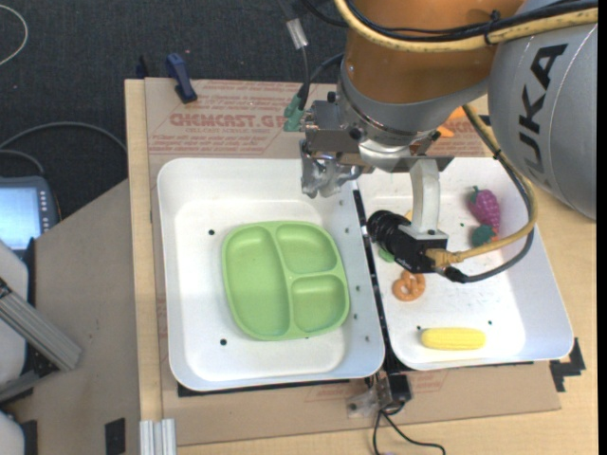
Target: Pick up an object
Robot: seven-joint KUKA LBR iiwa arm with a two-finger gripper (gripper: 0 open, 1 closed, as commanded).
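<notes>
We see the gripper [321,176] low over the far edge of the left bin [180,254], beside the divide; whether it is clenched or released we cannot tell. A green divided plate [285,278] lies in that bin. The right bin [531,292] holds purple grapes [486,205], a pretzel [410,286] and a yellow corn cob [452,338]

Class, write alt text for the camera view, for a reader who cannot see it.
The robot arm's gripper hangs over the far edge of the left white bin, which holds a green divided plate. The right bin holds purple toy grapes, a small pretzel and a yellow corn cob.
</notes>
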